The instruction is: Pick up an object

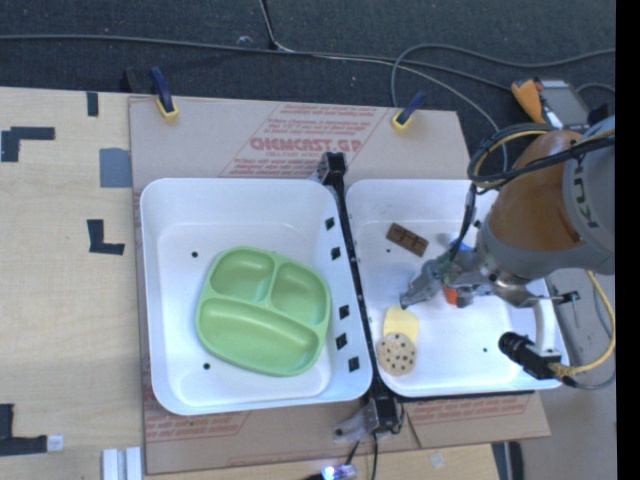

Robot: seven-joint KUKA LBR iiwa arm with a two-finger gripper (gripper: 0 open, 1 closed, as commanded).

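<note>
Gripper (420,290) hovers above yellow cheese piece (401,323), finger opening not discernible; centre it over the piece before descending

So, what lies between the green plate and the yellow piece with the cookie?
In the camera view, the black divider where the two bins meet runs between the green divided plate and the yellow piece beside the cookie.
</note>
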